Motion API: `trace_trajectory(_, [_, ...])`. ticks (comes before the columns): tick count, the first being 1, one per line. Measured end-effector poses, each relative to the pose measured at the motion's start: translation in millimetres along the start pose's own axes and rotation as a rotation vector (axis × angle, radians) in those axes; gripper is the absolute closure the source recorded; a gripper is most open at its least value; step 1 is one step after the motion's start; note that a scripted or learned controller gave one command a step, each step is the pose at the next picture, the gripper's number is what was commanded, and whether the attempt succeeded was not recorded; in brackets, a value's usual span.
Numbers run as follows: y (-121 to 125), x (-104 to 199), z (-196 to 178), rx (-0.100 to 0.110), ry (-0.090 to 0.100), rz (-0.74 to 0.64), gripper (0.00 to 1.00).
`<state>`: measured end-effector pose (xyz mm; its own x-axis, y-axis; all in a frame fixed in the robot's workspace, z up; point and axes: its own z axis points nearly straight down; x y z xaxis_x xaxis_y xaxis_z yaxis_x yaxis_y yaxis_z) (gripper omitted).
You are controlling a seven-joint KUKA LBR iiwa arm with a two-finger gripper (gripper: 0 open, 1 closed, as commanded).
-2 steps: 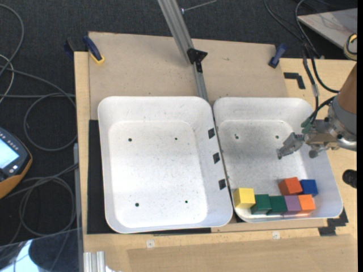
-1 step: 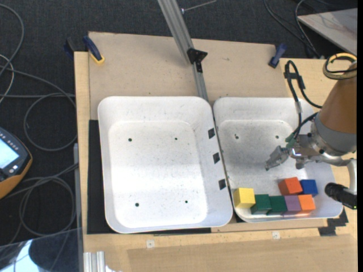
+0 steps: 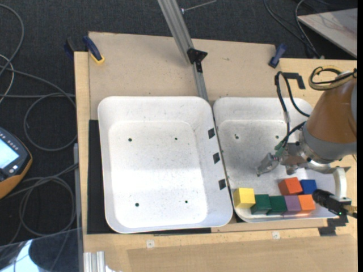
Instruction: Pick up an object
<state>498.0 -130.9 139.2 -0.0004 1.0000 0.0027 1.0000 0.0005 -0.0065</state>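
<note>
Several small blocks lie along the front edge of the right bin (image 3: pixel 249 123): a yellow block (image 3: pixel 245 196), a green block (image 3: pixel 261 203), a darker green block (image 3: pixel 278 204), a purple block (image 3: pixel 293 203) and an orange block (image 3: pixel 307 202). Just behind them sit a red-orange block (image 3: pixel 291 185) and a blue block (image 3: pixel 308 186). My gripper (image 3: pixel 266 166) hangs low over the middle of the right bin, just behind and left of the red-orange block. I see no block in it.
The left bin (image 3: pixel 113 152) stands beside the right one. A metal pole (image 3: pixel 180 24) slants in from the top to the bins' shared rim. Blue clamps (image 3: pixel 93 49) hold the board's back corners. Cables (image 3: pixel 288 103) hang by the arm.
</note>
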Motion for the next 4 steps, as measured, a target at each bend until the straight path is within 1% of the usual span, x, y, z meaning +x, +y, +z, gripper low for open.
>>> trace_trajectory(1, [1.7,-0.2,-13.3,-0.008,-0.001,0.0,1.0])
trace_trajectory(2, [-0.3,0.2,-76.9,-0.015,-0.005,-0.001,1.0])
trace_trajectory(3, [1.1,0.3,-108.3,-0.012,-0.004,-0.002,1.0])
trace_trajectory(4, [23.7,45.2,-115.1,-0.01,-0.002,-0.007,1.0])
